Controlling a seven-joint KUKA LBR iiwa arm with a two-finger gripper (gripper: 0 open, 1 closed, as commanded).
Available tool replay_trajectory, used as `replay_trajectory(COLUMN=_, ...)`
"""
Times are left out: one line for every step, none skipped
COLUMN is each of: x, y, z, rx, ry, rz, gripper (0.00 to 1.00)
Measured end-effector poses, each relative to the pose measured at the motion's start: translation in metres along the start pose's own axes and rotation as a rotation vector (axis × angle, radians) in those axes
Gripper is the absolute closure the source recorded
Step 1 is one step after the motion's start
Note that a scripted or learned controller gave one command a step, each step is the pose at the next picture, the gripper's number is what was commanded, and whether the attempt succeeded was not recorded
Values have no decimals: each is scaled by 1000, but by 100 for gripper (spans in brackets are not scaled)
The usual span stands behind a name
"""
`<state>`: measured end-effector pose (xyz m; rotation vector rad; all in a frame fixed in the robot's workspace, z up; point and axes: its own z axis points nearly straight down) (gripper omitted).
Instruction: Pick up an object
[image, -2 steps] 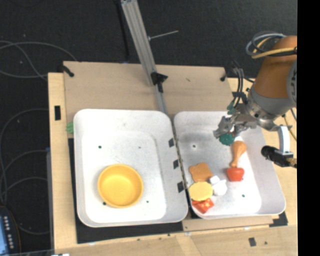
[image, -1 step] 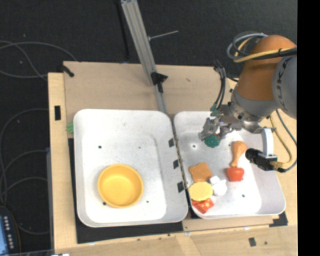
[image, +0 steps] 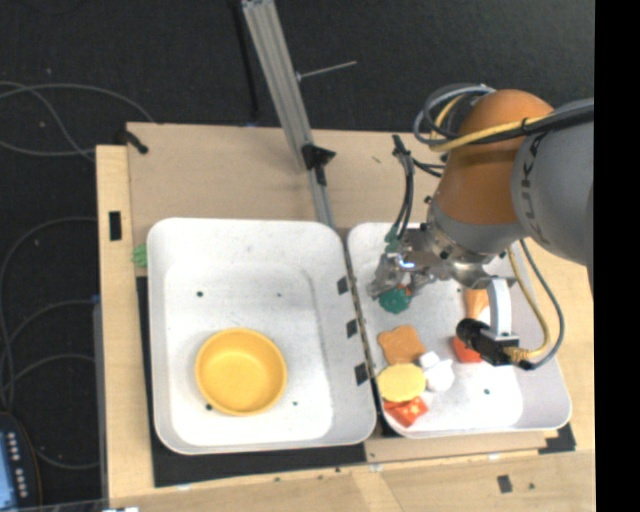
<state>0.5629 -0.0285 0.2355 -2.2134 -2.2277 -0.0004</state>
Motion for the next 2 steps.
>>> replay_trajectory(x=62, y=-14, z=-4, rx=-1, ry=2, rz=-2, gripper=100)
replay_trajectory(x=111, y=-21, z=-10, rx=-2, ry=1, rz=-2, gripper=100)
